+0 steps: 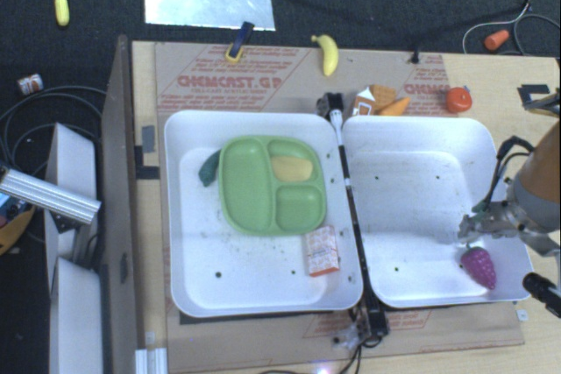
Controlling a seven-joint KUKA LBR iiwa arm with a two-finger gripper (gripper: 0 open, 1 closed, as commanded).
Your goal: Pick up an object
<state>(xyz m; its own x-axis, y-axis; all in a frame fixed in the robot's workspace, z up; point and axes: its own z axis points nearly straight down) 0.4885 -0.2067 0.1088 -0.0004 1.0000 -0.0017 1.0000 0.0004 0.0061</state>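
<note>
One purple grape bunch [479, 266] lies in the right bin [421, 136], just near of the hand [481, 225] — grip state unreadable; a misjudged descent could nudge it away.

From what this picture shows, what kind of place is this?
Probably a robot grasping test bench in a lab. Two white bins sit side by side, holding toy items such as a green plate and purple grapes, and cables lie on dark carpet.
</note>
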